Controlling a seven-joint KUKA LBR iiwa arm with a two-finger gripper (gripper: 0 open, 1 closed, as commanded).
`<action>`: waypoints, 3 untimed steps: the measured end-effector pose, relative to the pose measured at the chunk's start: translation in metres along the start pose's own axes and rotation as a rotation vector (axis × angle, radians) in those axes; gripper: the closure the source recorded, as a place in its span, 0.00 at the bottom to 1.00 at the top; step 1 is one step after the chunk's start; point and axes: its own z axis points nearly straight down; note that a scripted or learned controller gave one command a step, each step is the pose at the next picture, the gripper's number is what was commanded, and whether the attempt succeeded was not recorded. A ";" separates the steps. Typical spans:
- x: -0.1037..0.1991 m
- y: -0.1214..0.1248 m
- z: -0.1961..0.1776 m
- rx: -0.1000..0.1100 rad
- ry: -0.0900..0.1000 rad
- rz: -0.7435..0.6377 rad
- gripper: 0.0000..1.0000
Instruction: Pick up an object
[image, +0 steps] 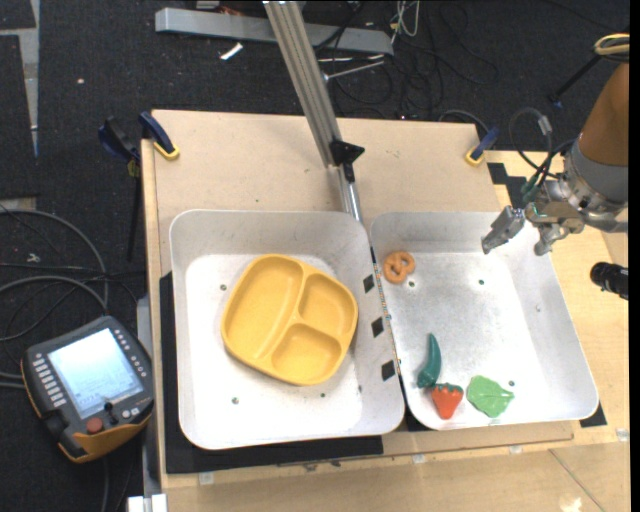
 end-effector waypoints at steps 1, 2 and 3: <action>0.000 0.000 0.000 0.000 0.000 0.000 0.00; 0.003 0.006 0.061 0.005 0.001 -0.001 0.00; 0.001 -0.001 0.123 0.006 0.001 0.003 0.00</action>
